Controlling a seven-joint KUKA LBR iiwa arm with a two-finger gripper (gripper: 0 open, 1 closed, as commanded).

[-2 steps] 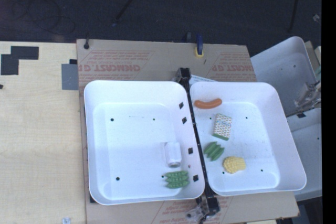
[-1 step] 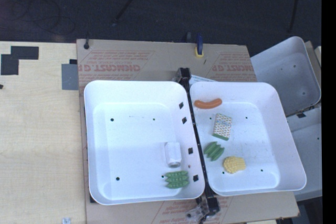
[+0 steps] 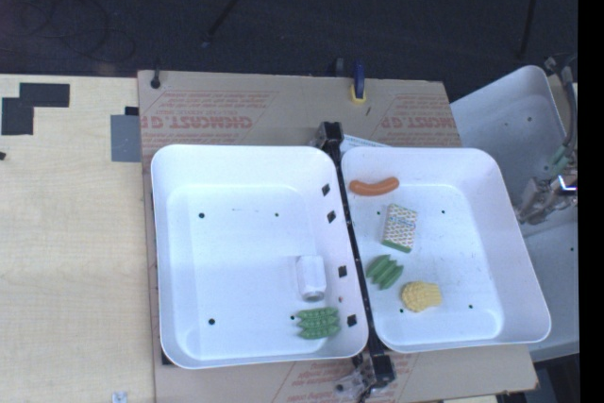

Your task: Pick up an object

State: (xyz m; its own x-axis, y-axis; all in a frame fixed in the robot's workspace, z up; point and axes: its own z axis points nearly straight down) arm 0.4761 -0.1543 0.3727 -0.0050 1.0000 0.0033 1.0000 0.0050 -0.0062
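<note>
Six objects across two bins (image 3: 514,231); yellow corn (image 3: 421,296) lies apart, easiest vertical approach. Gripper possibly at right edge (image 3: 564,184); grip state impossible to tell.

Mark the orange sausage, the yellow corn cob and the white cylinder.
orange sausage (image 3: 375,187), camera view, middle of its length
yellow corn cob (image 3: 420,296), camera view, centre of the cob
white cylinder (image 3: 310,276), camera view, its side
</note>
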